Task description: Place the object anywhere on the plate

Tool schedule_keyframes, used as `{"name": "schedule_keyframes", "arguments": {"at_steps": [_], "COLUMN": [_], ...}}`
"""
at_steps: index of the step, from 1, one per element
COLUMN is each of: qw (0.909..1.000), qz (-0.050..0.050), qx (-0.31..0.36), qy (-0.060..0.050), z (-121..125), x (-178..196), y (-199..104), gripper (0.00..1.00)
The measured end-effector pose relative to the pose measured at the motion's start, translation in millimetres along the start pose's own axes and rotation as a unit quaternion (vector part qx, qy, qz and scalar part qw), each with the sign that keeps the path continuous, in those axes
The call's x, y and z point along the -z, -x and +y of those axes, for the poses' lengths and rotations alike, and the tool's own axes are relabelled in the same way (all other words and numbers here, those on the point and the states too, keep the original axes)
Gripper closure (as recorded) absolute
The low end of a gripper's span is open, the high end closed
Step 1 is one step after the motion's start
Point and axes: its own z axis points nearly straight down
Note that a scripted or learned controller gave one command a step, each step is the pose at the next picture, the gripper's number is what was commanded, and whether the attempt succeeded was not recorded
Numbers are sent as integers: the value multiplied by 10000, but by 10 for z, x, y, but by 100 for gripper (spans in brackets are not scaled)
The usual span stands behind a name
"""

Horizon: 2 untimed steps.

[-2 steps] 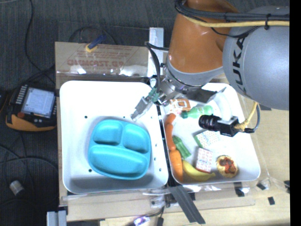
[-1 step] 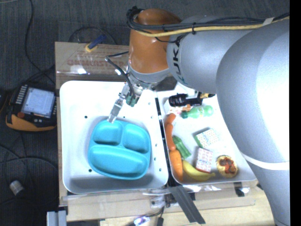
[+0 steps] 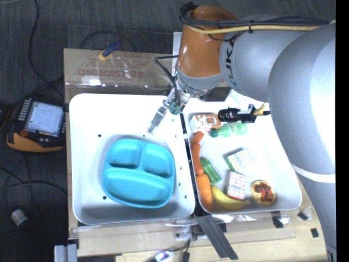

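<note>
A blue plate (image 3: 128, 155) with three compartments lies in the left white bin (image 3: 87, 141), toward its front. My gripper (image 3: 154, 123) hangs over the back right part of that bin, slanting down and to the left, a little above and behind the plate's far right corner. I see nothing between it and the plate. The grey arm with its orange band (image 3: 199, 42) reaches in from the right, over the wall between the bins.
The right bin (image 3: 286, 168) holds a long carrot (image 3: 194, 149), a second carrot (image 3: 204, 189), a banana (image 3: 226, 201), a green bottle (image 3: 233, 129), two patterned packets (image 3: 240, 160) and a small tart (image 3: 262, 192). A handheld screen (image 3: 41, 119) lies left of the bench.
</note>
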Motion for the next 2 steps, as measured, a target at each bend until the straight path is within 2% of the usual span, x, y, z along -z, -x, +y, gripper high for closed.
{"name": "schedule_keyframes", "arguments": {"at_steps": [1,2], "qw": [9995,9995], "qz": [12,-205], "qx": [316,34], "qy": [-12,237], "z": [482,259], "x": [-896,-860], "y": [-159,-596], "gripper": [0,0]}}
